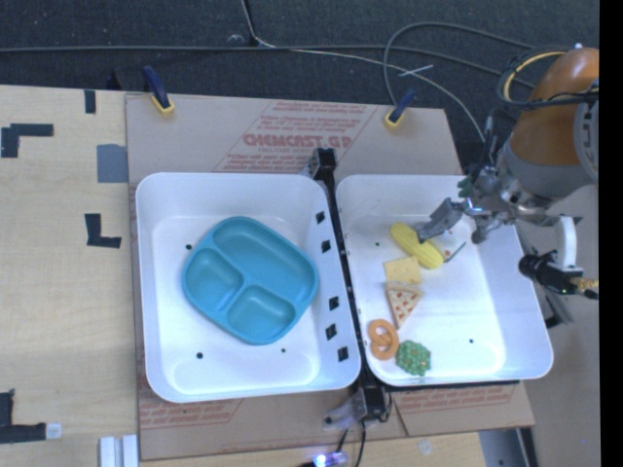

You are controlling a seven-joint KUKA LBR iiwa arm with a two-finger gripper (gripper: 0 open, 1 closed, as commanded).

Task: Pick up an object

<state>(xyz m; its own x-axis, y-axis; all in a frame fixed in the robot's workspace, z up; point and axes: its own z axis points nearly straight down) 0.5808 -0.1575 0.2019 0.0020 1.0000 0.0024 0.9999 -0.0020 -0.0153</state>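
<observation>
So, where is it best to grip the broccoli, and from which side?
Probably from straight above, closing across the rounded green head of the broccoli. It is a small lump, so no handle is offered. The pretzel lies close on its left, so one finger should go on the far side and the other on the near side, where bare bin floor shows.

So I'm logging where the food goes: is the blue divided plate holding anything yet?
Empty. All compartments of the blue plate in the left bin show bare blue; no food lies on it.
</observation>
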